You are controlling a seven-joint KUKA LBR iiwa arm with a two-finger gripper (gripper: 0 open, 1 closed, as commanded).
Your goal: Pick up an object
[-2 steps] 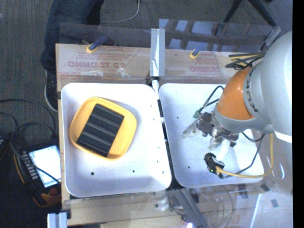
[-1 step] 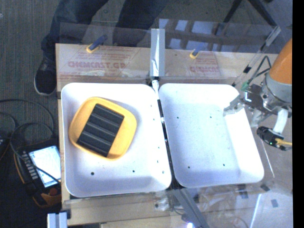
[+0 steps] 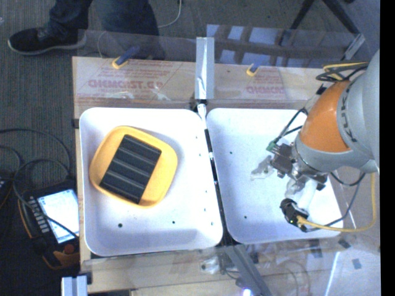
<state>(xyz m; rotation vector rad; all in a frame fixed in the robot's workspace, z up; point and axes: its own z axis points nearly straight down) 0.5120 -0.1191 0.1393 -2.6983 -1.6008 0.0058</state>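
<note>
A yellow rounded pad with a black ribbed panel on top [image 3: 133, 165] lies flat in the left white bin [image 3: 105, 233], toward its upper left. My gripper [image 3: 266, 166] hangs over the middle of the right white bin [image 3: 247, 134], well to the right of the yellow pad and apart from it. The grey arm with its orange band [image 3: 330, 125] comes in from the right and hides the bin's right side. I see nothing held at the gripper.
A raised divider [image 3: 212, 165] runs between the two bins. A yellow cable [image 3: 327, 226] loops from the wrist over the right bin's lower right corner. A person's legs and a shoe [image 3: 43, 39] stand beyond the bench at the top left.
</note>
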